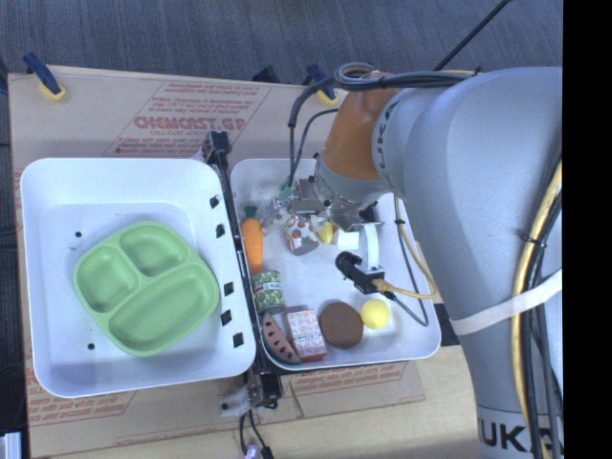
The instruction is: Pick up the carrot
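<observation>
Nearest the camera, along the front wall of the right bin (421, 344), lie a watermelon slice (275, 338), a small printed carton (306, 334) whose lettering is too small to read, a brown round cookie-like piece (339, 324) and a yellow ball (376, 314); just behind the slice stands a little green-labelled can (268, 288), its print also illegible. Behind that, the carrot (252, 242) lies lengthwise against the bin's left wall, green top pointing away, orange body toward the camera. It looks like a light, rigid plastic toy, smooth and probably a bit slippery, not fragile; I would take it across the thick middle of the body, though the wall crowds one side, so one finger has little room there. To its right, a small red-and-white box (300, 236) sits just under the gripper (304, 202), which hangs over the bin's far part, apart from the carrot; whether it holds anything I cannot tell. The green divided plate (148, 286) rests in the left bin (38, 256). Farthest, the cardboard sheet (182, 118) reads "CHEMCAST GP" in red.
</observation>
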`<state>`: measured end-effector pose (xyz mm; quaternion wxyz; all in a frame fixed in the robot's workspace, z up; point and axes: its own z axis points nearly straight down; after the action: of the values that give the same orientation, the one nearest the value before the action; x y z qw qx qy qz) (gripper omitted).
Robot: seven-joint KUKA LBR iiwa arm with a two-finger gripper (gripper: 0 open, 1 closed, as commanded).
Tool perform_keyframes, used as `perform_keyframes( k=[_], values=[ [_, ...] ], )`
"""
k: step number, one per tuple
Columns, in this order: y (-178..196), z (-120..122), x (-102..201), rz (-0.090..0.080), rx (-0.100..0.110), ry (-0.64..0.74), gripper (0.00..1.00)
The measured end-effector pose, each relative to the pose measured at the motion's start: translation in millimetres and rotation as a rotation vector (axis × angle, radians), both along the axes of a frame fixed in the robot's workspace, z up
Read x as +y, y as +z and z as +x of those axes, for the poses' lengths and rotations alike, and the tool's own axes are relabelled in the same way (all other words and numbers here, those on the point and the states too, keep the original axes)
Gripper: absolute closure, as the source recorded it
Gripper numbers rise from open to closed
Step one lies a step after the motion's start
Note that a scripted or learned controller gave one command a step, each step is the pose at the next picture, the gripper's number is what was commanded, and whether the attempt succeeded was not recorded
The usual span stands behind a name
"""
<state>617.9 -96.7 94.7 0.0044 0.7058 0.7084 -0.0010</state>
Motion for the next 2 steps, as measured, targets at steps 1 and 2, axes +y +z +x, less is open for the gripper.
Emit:
perform_keyframes(
  k=[1,2],
  values=[
    [99,29,49,0.008,0.004,0.003,0.0],
    [14,-29,-2,0.008,0.008,0.003,0.0]
  ],
)
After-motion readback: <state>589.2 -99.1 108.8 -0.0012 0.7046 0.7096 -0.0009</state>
